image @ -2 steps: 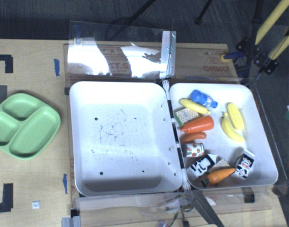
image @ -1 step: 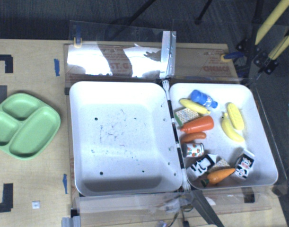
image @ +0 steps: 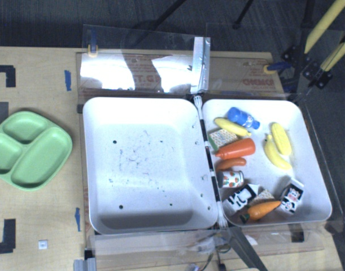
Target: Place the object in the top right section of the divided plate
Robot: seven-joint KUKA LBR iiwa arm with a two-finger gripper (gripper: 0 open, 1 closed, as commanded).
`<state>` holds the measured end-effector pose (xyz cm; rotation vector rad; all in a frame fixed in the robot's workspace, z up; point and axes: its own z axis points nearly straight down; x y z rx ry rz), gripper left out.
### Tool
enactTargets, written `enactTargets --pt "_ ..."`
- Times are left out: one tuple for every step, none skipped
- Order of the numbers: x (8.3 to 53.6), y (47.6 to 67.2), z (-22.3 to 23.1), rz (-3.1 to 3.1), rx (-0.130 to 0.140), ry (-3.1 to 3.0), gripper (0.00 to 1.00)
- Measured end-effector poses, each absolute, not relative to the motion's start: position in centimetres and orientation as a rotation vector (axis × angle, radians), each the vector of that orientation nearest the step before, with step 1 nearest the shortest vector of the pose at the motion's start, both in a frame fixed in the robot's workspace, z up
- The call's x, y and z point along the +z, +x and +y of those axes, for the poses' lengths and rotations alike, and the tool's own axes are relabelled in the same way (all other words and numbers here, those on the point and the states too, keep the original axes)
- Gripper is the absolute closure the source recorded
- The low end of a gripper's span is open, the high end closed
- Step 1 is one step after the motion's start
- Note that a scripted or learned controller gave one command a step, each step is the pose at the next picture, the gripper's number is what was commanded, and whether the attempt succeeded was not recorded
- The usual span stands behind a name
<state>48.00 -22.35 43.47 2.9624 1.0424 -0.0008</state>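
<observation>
A green divided plate (image: 29, 149) lies on the wooden bench at the far left, outside the bins. It has two small sections on its upper side and one long section along its lower right. The right bin (image: 313, 123) holds the toy food: a blue bottle (image: 241, 118), a yellow banana (image: 231, 126), a pair of bananas (image: 279, 144), a large carrot (image: 236, 148), a sausage (image: 231, 163), a small cup (image: 232, 178), a smaller carrot (image: 262, 209) and two black-and-white cartons (image: 292, 197).
The left bin (image: 144, 162) sits between the plate and the right bin, its floor scuffed. A clear panel (image: 144, 66) stands behind it. Black tape marks (image: 5, 75) dot the bench near the plate.
</observation>
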Motion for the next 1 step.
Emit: enactTargets --pt "44.46 48.13 -22.27 1.045 -0.002 2.959 1.00"
